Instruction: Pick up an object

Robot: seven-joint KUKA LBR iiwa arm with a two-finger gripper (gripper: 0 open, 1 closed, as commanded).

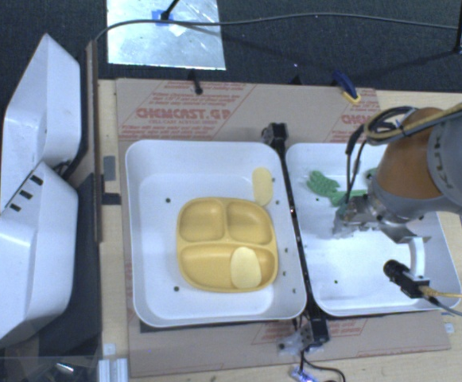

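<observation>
Nothing lifted yet, so the pick is all to come. The gripper (350, 220) is low in the right bin (374, 293), whether spread or closed I cannot tell. The green toy (323, 185) lies just beside it at eleven o'clock, on the bin floor.
</observation>
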